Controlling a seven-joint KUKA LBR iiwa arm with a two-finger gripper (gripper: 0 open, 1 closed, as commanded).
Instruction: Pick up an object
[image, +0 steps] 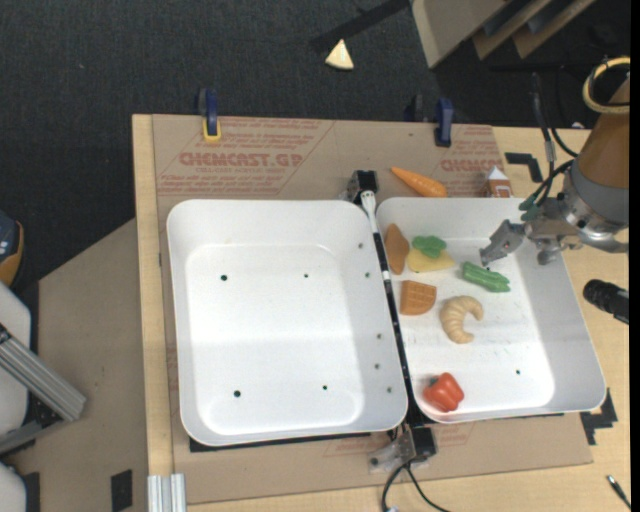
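The right bin (560, 330) holds several toy foods: a brown slice (397, 248), a green piece (430, 244) on a yellow piece (428, 263), a green pod (486, 277), an orange wedge (418, 297), a beige croissant (460, 318) and a red pepper (445, 392). My gripper (520, 250) hangs over the bin's upper right part, just right of and above the green pod. Its fingers are spread open with nothing between them.
The left bin (190, 300) lies beside the right one. An orange carrot (418, 181) and a small red-and-white item (497, 183) lie on the board behind the right bin. Two blue clamps (209, 104) grip the board's far edge.
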